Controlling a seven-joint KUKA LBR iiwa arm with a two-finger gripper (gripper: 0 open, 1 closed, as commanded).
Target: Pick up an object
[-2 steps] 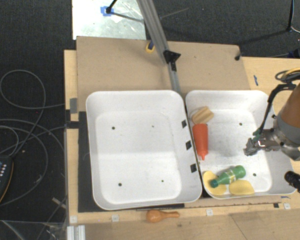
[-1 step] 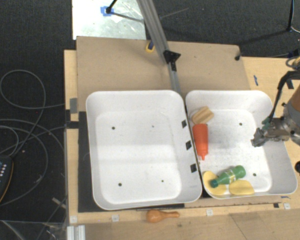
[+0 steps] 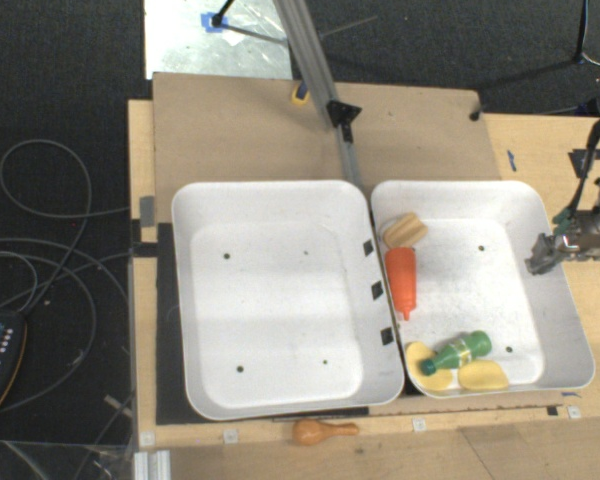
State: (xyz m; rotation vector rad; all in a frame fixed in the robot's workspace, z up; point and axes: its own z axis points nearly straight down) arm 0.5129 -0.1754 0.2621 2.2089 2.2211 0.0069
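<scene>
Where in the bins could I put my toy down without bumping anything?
The left bin is bare white floor from wall to wall. In the right bin the middle and far-right floor is free, between the orange carrot and the tool. It is crowded along the left wall, by the tan block, and in the near corner around the green bottle.

Even, diffuse overhead light. White bins [image 3: 270, 298] bright, near-overexposed, faint soft shadows inside. Dark floor [image 3: 60, 88] underexposed. Glare patch at top. Slightly soft, low-resolution focus.
</scene>
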